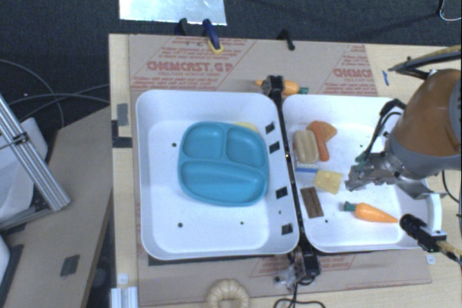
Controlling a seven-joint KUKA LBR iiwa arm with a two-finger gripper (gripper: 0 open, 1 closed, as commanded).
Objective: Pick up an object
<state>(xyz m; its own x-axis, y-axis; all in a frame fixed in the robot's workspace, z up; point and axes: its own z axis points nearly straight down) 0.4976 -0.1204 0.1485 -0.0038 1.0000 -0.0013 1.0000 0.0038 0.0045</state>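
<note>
Carrot (375,213) lies in the right bin (346,245), near its front edge, just below the gripper (359,180); you cannot tell the claw's state from this view; nothing is visibly held. You are at the approach step; next, centre over the carrot and descend.

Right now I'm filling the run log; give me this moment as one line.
stage: approach | gripper: low in right bin, beside cheese wedge, above carrot | held: nothing visible | left bin: blue divided plate

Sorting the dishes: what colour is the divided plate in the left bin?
Light blue plastic divided plate, camera view.
</note>
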